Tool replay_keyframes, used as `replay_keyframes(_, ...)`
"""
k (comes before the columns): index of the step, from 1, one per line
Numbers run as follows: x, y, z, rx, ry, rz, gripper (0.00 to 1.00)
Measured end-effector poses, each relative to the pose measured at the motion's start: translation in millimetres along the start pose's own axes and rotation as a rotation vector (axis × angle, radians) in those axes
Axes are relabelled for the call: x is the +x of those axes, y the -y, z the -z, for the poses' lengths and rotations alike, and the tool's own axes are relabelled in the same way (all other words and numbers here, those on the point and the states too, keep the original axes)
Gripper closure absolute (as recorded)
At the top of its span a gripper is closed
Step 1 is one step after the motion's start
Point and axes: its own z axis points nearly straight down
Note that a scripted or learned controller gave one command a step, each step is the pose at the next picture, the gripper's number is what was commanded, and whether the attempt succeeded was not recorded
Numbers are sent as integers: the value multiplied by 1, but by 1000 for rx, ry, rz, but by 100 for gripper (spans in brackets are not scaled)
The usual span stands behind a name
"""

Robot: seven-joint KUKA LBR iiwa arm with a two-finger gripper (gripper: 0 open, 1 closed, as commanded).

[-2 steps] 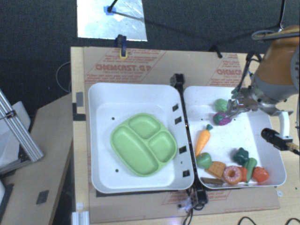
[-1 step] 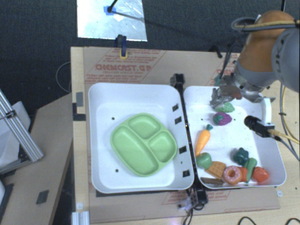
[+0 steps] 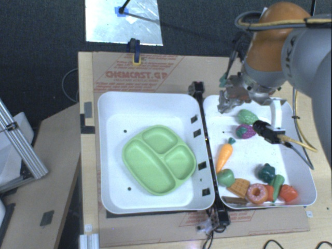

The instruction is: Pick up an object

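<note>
So on the left the white bin [image 3: 111,139] just has a green divided plate [image 3: 158,160] sitting in the middle of it, three compartments, nothing in them, so my guess is that's the drop-off side. Over the divider, the right bin [image 3: 306,183] is where all the toy food is: an orange carrot [image 3: 224,154] near the divider, a green veg and a waffle-looking piece below it, a pink donut [image 3: 257,193] at the near edge, plus a purple thing [image 3: 246,131] and a green one further back. Those are the pickable objects, mostly crowded along the near edge. The gripper [image 3: 230,101] hangs over the far left corner of that bin, just beside the green and purple pieces, probably lining up on one. Can't tell whether the jaws are apart or together, and nothing visibly sits between them.
</note>
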Motion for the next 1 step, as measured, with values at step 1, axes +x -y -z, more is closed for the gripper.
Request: replay_keyframes(1, 49, -26, -19, -1, 1, 0, 100)
